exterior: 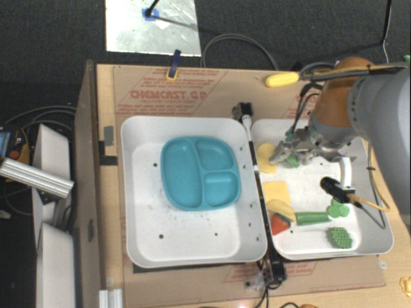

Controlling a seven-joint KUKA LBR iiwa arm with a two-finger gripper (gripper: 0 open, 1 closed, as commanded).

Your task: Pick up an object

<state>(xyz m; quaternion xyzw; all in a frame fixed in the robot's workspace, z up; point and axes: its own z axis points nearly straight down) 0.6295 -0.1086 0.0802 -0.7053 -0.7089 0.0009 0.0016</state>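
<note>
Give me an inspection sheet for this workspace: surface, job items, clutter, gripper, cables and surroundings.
Surface: brown board under the left bin and right bin, both white.
Job's things: in the right bin, yellow disc, yellow square, red piece, green stick, bumpy green piece.
Clutter: blue divided plate in the left bin; yellow handle on the board.
Grippers: gripper low over the right bin's far end, near the yellow disc.
Cables: grey loop behind the bench; black cables at left.
Surroundings: dark floor, shiny sheet.
</note>
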